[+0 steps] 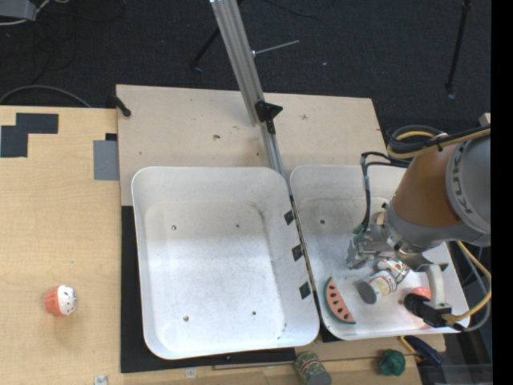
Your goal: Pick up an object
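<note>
Plywood bench (200, 127), white bins (208, 255), dark floor (120, 30).

Gripper (367, 249) fingers too small and blurred to judge. Right bin (337, 191) partly covered by the arm (437, 195). Green object (392, 362) below the bins not identifiable.

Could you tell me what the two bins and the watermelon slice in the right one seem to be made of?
The left bin and right bin look like moulded plastic, white and matt, with rounded corners and dark scuff specks. The watermelon slice is probably a toy in plastic or foam: flat red with black seeds and a green rind; its finish is too small to judge.
</note>
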Robot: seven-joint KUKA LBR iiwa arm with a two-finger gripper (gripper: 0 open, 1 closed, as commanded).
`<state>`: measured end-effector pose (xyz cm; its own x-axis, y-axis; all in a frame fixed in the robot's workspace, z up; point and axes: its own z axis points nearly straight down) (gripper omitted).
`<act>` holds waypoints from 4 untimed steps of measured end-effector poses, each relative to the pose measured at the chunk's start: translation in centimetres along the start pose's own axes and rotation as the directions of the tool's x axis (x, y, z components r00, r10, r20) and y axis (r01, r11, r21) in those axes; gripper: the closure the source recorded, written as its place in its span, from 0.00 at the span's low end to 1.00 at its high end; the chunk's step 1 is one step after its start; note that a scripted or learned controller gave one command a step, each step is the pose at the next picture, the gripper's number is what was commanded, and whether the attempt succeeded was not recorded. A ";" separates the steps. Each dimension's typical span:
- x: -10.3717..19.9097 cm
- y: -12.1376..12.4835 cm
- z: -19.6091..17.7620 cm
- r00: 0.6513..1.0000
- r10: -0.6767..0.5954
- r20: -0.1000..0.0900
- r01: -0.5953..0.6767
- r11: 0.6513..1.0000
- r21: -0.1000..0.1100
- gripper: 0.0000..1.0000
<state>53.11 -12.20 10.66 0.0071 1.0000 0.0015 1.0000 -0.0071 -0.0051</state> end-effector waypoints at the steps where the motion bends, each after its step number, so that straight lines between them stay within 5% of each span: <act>1: -1.0 -0.4 -4.9 1.000 -0.001 0.002 0.001 1.000 -0.007 1.00; 3: -1.5 0.6 -13.7 1.000 -0.008 0.002 0.008 1.000 -0.007 1.00; 4: 2.8 0.3 -13.7 1.000 -0.010 -0.001 0.010 1.000 -0.002 1.00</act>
<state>53.50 -9.40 24.40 -0.0031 1.0000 0.0023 1.0000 0.0031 -0.0031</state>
